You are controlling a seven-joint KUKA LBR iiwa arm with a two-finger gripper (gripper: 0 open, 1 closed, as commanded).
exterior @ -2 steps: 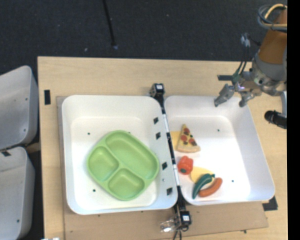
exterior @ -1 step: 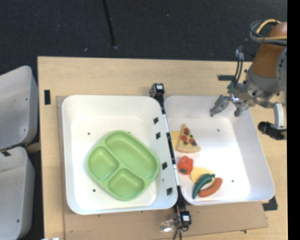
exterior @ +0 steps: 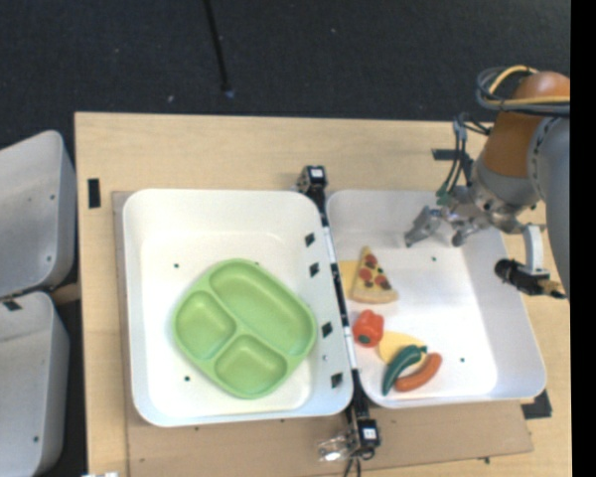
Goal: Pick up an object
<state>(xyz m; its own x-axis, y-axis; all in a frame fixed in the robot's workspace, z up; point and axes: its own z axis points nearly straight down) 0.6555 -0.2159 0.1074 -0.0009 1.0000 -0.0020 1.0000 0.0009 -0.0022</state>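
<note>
From the overhead camera view we look down on a wooden bench (exterior: 99,157) carrying two shallow white bins side by side. The left bin (exterior: 149,227) holds a green divided plate (exterior: 242,327). The right bin (exterior: 487,336) holds a pizza slice toy (exterior: 371,277), a red pepper toy (exterior: 368,327), a yellow piece (exterior: 399,345), a green chili toy (exterior: 405,365) and a sausage toy (exterior: 423,372), clustered near its left and front side. The gripper (exterior: 443,229) hangs over the right bin's far part, fingers spread apart, grasping nothing, well apart from the toys.
</note>
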